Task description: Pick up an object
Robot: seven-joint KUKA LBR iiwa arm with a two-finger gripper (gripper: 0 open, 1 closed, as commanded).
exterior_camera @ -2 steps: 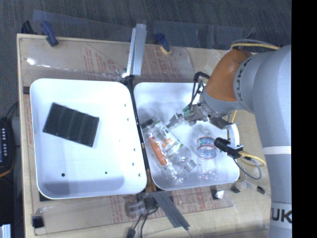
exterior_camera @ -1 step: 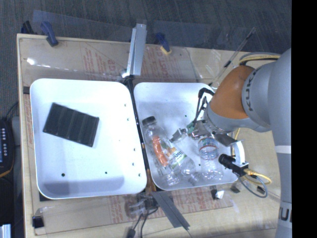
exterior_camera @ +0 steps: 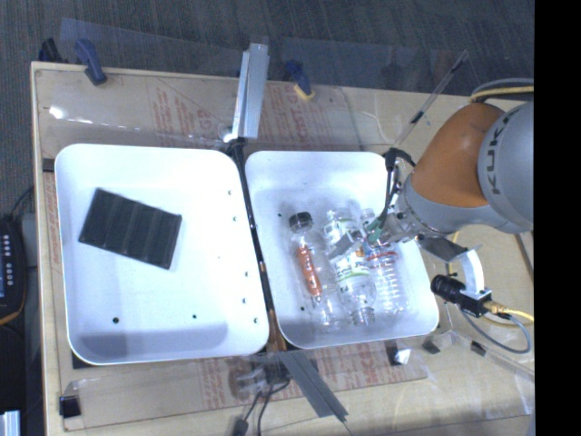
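- Bottles (exterior_camera: pixel 349 271) are what's up for grabs: a bunch of clear plastic ones lying in a heap in the right bin (exterior_camera: pixel 272 189), sitting from the middle out toward 4 o'clock of that bin.
- One bottle in the pile has an orange-ish inside (exterior_camera: pixel 307 269) and lies on the 9 o'clock side of the heap, with a dark cap (exterior_camera: pixel 300 220) at its 12 o'clock end.
- Left bin (exterior_camera: pixel 73 166) has a flat dark panel (exterior_camera: pixel 131 228) lying tilted, up around 10 o'clock of that bin, with bare white floor around it.
- Arm (exterior_camera: pixel 472 166) comes in from 3 o'clock, orange band showing, and leans over the right bin's 3 o'clock rim.
- Gripper (exterior_camera: pixel 379 230) is down at the 2 o'clock edge of the bottle heap, right against the pile. Honestly can't tell from this angle how it's set or whether it has hold of anything, too much clear plastic and clutter there.
- Blue clamps (exterior_camera: pixel 91 62) sit on the bench edge at 12 o'clock, and some cables (exterior_camera: pixel 495 321) trail at 4 o'clock.
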